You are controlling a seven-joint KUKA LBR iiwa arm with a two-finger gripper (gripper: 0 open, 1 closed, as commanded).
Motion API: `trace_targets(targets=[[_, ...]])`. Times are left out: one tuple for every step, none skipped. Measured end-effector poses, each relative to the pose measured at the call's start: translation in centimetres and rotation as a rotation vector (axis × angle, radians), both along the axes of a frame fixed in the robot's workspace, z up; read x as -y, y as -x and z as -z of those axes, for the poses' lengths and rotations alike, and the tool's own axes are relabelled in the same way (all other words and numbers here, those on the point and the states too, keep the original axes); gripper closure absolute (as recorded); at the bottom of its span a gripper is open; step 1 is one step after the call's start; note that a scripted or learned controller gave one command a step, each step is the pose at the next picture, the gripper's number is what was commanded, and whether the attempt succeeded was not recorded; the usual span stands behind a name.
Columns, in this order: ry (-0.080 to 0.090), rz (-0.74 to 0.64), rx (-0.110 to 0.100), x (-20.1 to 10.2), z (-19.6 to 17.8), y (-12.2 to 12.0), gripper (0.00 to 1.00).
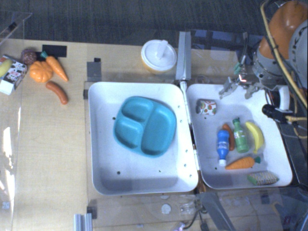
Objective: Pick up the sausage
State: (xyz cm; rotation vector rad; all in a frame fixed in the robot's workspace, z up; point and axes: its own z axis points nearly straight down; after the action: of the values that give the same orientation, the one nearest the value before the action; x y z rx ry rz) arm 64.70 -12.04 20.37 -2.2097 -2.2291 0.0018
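A brownish-orange sausage (230,134) lies in the right bin (279,165), wedged between a blue bottle (222,145) and a green bottle (240,136), which hide most of it. My gripper (238,89) hovers over the bin's far edge, above and slightly right of the sausage and well apart from it. Its two fingers (226,89) are spread open with nothing between them.
The right bin also holds a small printed can (207,107), a banana (255,135), a carrot (240,163) and a speckled oblong item (263,178). A blue divided plate (145,125) sits in the left bin (103,172). Another sausage (57,92), a carrot and a small pumpkin lie on the bench at far left.
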Motion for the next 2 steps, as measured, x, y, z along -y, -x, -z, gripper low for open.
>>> trace_targets(targets=[[0.0,0.084,0.004,7.8,10.7,1.2,0.0],[0.004,-0.22,0.014,8.2,11.5,11.8,0.0]])
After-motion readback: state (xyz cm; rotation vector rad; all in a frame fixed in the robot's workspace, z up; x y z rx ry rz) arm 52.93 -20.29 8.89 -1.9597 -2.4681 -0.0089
